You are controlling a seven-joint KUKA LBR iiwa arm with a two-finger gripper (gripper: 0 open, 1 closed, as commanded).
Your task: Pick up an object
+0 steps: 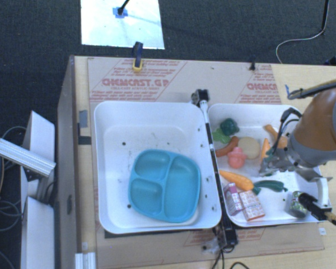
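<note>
Gripper [269, 164] low in rt bin [319, 210], can't tell its state from my feed. Green pepper [270, 185] just at its 6 o'clock, carrot [236, 179] at 8, pink toy [236, 158] at 9. Blue tray [164, 185] in left bin [115, 122].

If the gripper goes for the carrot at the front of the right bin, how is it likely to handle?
The carrot looks like smooth toy plastic, so probably light, stiff and a little slippery. Its rounded, tapered shape may let it roll or pivot if nudged. It lies close to the box and green pepper, which could get bumped.
</note>
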